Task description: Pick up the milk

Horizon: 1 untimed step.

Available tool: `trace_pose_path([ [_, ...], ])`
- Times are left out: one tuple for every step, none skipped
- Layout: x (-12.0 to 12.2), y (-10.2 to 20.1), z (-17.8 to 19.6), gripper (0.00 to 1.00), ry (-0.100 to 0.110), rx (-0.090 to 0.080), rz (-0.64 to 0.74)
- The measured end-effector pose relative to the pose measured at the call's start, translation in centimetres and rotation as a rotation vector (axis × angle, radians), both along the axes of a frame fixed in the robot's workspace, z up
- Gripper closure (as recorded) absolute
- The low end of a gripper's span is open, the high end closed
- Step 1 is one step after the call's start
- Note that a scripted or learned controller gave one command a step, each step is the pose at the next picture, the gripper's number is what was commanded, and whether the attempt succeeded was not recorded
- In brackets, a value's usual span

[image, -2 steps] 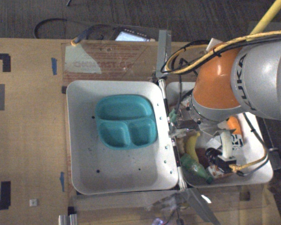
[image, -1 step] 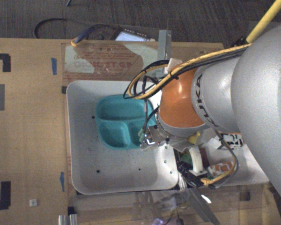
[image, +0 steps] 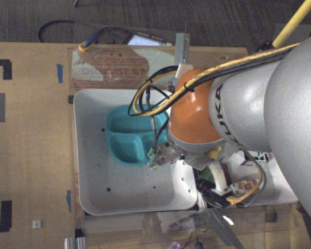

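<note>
Arm (image: 249,108) loomed over both bins | teal tray (image: 125,139) at left bin's (image: 88,154) two o'clock | grip state: cannot tell.

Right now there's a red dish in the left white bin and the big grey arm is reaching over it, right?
Almost. The dish is teal, not red. The camera view shows it lying in the left white bin, with the grey arm reaching over it from the right, as you said.
</note>
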<state>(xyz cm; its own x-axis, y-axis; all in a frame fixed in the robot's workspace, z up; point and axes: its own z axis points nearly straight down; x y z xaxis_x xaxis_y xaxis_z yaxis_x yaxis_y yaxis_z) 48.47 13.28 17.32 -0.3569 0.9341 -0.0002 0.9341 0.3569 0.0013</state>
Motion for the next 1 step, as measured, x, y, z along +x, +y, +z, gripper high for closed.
trace_pose_path([
  [-0.59,7.1,0.62,1.0,0.0,0.0,0.098],
])
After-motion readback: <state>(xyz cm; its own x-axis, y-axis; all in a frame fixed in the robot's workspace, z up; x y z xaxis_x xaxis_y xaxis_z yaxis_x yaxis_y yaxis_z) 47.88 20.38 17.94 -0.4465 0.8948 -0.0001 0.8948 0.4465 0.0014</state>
